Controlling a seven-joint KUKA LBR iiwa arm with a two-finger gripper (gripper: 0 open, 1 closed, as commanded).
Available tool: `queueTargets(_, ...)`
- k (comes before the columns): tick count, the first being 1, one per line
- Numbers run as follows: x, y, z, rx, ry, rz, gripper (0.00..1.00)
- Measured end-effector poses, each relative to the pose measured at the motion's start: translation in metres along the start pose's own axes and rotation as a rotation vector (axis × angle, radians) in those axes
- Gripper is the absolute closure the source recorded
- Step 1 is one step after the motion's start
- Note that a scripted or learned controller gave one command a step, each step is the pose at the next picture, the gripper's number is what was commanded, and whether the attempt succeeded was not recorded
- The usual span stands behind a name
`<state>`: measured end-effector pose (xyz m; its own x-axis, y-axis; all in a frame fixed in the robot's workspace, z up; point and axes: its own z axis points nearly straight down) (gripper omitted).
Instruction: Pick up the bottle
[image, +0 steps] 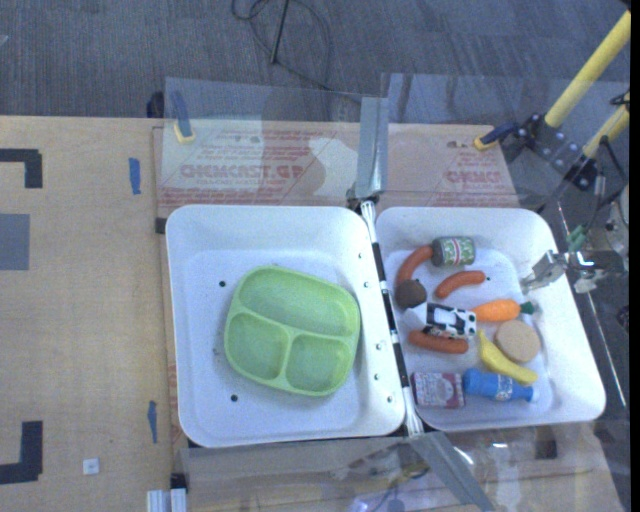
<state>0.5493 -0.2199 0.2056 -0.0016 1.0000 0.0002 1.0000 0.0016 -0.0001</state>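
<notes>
The bottle (498, 386) is blue with a pale cap and lies on its side near the front of the right bin (578, 352), between a red packet (438, 388) and the bin's right wall. A yellow banana (503, 361) lies just behind it. My gripper (546, 270) is a small grey metal piece over the bin's right rim, well behind the bottle and apart from it, with nothing seen in it.
The right bin also holds a green-labelled jar (453, 250), three sausages (460, 283), a carrot (497, 310), a brown ball (410, 293), a cow toy (450, 320) and a round tan cookie (518, 342). A green divided plate (291, 329) lies in the left bin (190, 300).
</notes>
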Motion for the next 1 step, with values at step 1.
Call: queueTargets(1,0.0587,-0.0303,0.0945,-0.025,-0.009,-0.156,0.00)
